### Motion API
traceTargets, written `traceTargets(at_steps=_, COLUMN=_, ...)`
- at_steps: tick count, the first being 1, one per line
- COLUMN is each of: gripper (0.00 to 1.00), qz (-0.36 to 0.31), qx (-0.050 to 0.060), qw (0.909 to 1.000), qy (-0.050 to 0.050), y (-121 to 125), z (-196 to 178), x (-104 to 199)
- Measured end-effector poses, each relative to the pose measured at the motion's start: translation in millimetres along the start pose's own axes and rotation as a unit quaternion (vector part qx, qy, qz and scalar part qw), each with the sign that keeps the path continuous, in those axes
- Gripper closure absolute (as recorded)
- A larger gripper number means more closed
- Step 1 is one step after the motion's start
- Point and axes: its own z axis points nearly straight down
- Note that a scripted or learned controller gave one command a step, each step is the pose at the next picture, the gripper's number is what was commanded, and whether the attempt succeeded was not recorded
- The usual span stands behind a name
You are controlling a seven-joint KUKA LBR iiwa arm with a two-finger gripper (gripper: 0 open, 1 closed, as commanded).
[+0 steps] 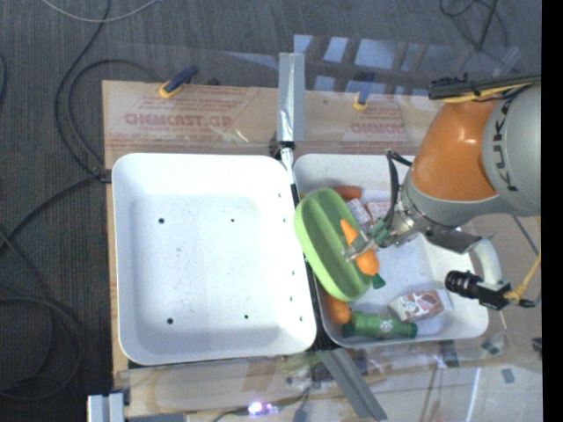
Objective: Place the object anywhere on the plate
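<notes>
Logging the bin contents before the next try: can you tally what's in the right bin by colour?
Green: 2, the plate and the bottle
Orange: 2, the carrot on the plate and an orange item below the plate
Red and white: 2, a carton and a packet partly hidden behind the plate
Total: 6

Two shallow bins sit side by side on a bench. The gripper (362,246) hangs over the right bin (457,328), reaching in from the right. A plate (324,240) lies tilted directly left of the gripper, leaning against the wall that divides the bins. A carrot (349,232) rests on the plate, touching the gripper's tip. Behind the gripper, toward the bin's far wall, lie small packets (361,209). In front of the gripper, by the near wall, lies a bottle (380,326) on its side, with a small carton (419,306) just right of it. The left bin (141,323) lies well left of the gripper, beyond the plate.
</notes>
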Motion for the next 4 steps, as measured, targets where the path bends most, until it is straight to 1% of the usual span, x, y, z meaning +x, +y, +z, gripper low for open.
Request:
traceTargets(at_steps=1, gripper=1.0, qz=-0.186, qx=0.001, qw=0.9825, qy=-0.002, y=80, z=-3, x=47)
traceTargets(at_steps=2, gripper=1.0, qz=-0.177, qx=0.001, qw=0.9841, qy=-0.001, y=150, z=-28, x=139)
traceTargets(at_steps=3, gripper=1.0, qz=-0.201, qx=0.001, qw=0.9796, qy=-0.003, y=189, z=11, x=129)
traceTargets(at_steps=4, gripper=0.0, qz=-0.201, qx=0.001, qw=0.9796, qy=-0.003, y=189, z=11, x=129)
